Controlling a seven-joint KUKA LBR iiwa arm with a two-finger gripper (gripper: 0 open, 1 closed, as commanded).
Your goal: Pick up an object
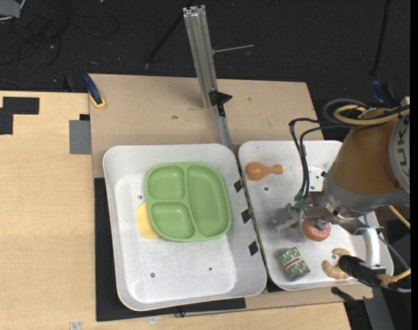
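Claw [304, 215] over right bin [264, 253], red obj [317, 231] just beside.

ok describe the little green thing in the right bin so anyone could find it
Start at the right bin, the one the arm reaches into, and look along its near edge. The small green patterned block lies there, left of the tan curved piece; it is the bin's one green, boxy item.

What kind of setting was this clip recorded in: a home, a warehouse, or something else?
Most likely a robotics lab bench. Two shallow white bins, the left bin and right bin, sit on a plywood board, an aluminium camera post stands behind them, and loose cables lie on dark floor.
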